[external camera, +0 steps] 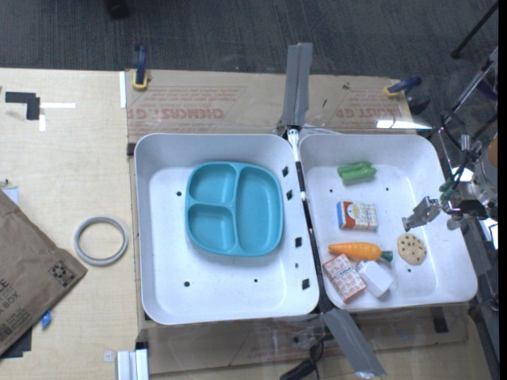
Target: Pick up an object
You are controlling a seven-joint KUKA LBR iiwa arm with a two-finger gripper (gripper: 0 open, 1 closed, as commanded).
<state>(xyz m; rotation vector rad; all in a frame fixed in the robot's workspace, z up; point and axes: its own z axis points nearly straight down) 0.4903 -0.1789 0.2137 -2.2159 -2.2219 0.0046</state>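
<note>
Bright, even overhead light, soft faint shadows, mild glare on the white bins (158, 212), dark floor (238, 14) dim, picture slightly soft throughout

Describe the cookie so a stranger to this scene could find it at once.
Start at the right bin, the one without the blue plate. Look toward its right wall, just below the gripper. The cookie lies there, right of the carrot: the only flat, round, tan thing, speckled with dark chips.

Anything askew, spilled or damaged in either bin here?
Nothing stands out. The blue divided plate lies flat in the left bin; the toy foods, including the carrot and cookie, lie loose but intact in the right bin.
</note>
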